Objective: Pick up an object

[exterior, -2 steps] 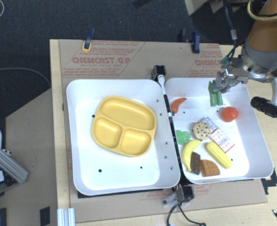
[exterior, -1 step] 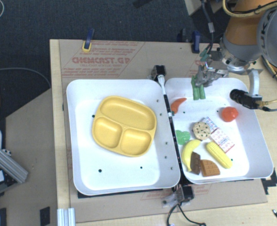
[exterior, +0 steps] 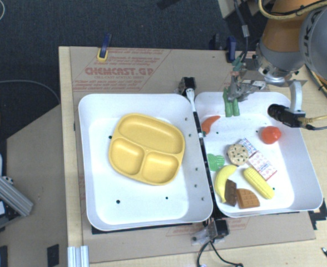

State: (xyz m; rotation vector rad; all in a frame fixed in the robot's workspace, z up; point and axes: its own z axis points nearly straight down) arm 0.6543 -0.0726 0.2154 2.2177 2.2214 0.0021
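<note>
**Entry: gripper over far edge of right bin, green piece at its tips**

You had the gripper low over the right bin, near its far-left corner. A small green piece stood upright directly under the fingers and appeared to sit between them, so I logged the pincer as closed on it, though the contact itself was small in the camera view and the hold was a judgement.

Handling, as judged: the green piece looked like a light, rigid plastic toy, narrow, likely smooth and prone to slip or twist. A hold across its narrow faces, near the upper half, seemed best.

Other contents you had to work around: an orange piece just beside the bin's left wall, a red tomato toward the right, a cookie, a wrapped packet, a corn cob, a banana, a brown slice and a green leaf-like toy crowded toward the near edge.

Room: the far strip of the right bin was open, but the rim and the divider between bins lay close. Straight up looked the safest exit. The left bin carried a yellow divided tray at its centre.
</note>
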